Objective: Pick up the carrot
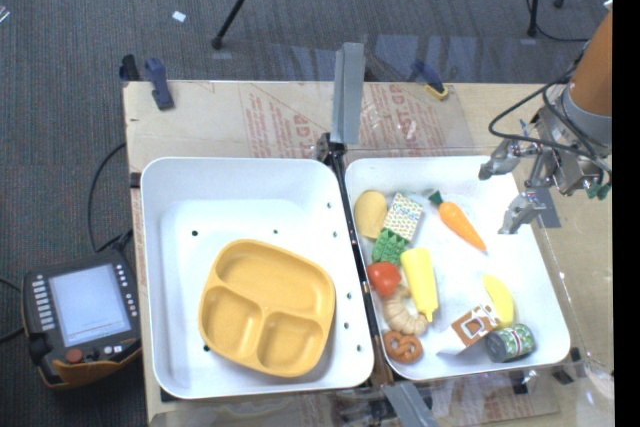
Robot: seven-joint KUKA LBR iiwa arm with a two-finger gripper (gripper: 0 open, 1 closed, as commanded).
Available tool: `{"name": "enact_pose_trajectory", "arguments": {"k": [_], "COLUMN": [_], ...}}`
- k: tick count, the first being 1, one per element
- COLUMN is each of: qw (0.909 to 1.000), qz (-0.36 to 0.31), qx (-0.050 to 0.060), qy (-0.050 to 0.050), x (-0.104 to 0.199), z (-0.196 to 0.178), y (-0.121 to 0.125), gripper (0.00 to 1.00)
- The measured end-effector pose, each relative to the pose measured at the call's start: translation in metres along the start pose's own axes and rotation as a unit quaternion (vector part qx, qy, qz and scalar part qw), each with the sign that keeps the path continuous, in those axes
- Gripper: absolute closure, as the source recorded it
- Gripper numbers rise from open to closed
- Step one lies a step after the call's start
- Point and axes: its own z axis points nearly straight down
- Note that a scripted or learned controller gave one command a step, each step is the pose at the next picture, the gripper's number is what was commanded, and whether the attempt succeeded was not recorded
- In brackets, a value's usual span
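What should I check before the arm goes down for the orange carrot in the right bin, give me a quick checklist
1. Orange carrot with green top lies in the right white bin: ok.
2. Carrot free of neighbours, apart from the green-and-white patterned block: ok.
3. Nothing lying on top of the carrot: ok.
4. Two-finger gripper above the carrot: not ok, it sits up and to the right of it.
5. Fingers spread wide enough to take the carrot: ok, they look open.
6. Gripper carrying nothing: ok, nothing between its fingers.
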Motion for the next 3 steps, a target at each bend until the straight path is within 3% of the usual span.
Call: {"name": "enact_pose_trajectory", "arguments": {"k": [1, 2, 3], "qw": [1.0000, 0.9992, 0.9993], "qz": [0.006, 0.039, 0.036], "qx": [-0.001, -0.001, 0.000], "qy": [0.002, 0.001, -0.002], "x": [-0.035, -0.012, -0.015], "z": [0.142, 0.153, 0.142], "y": [-0.015, -0.004, -0.002], "gripper": [0.00, 0.00, 1.00]}}
